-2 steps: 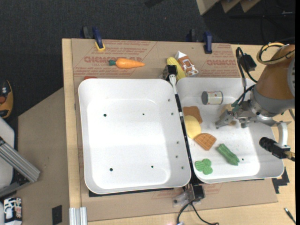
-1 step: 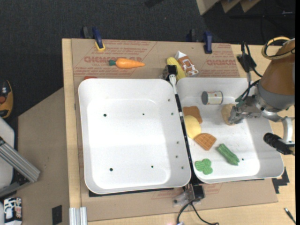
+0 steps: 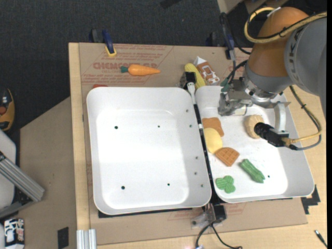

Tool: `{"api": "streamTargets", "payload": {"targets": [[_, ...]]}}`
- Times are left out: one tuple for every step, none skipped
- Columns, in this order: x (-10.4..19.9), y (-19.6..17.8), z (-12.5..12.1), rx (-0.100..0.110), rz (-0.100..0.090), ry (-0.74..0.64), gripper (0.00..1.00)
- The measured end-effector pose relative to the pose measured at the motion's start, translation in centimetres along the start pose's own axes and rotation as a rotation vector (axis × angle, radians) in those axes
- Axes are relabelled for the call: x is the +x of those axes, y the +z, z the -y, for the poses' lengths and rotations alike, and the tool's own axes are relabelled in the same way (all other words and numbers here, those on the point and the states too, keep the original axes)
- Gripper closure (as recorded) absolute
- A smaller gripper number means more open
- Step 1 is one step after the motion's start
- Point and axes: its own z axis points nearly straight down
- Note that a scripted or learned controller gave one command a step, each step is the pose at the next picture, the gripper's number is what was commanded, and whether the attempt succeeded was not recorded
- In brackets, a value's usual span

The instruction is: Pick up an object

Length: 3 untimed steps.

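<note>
The right white bin (image 3: 290, 183) holds several toy foods. A brown bread piece (image 3: 212, 124), a yellow piece (image 3: 212, 139) and an orange waffle (image 3: 227, 156) lie along its left side. Toward the front lie a green pickle (image 3: 252, 170) and a green leafy piece (image 3: 225, 184). A tan round piece (image 3: 252, 125) sits mid-bin, next to a black part of the arm. My gripper (image 3: 230, 107) is low over the bin's back left area, just behind the bread piece. Nothing shows held in it.
The left white bin (image 3: 140, 144) sits beside the right one. Behind the bins, on the cardboard, lie a toy carrot (image 3: 141, 70), a banana (image 3: 192, 72) and a brown-and-white packet (image 3: 208, 73). The arm and its cables cover the bench's back right.
</note>
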Motion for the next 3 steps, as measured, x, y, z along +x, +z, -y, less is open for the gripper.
{"api": "streamTargets", "payload": {"targets": [[8.2, 0.5, -3.7, 0.004, 0.001, 0.004, 1.00], [16.2, -0.7, -5.0, 0.005, 0.002, 0.005, 1.00], [22.9, -11.7, -3.0, -0.001, -0.002, 0.006, 1.00]]}}
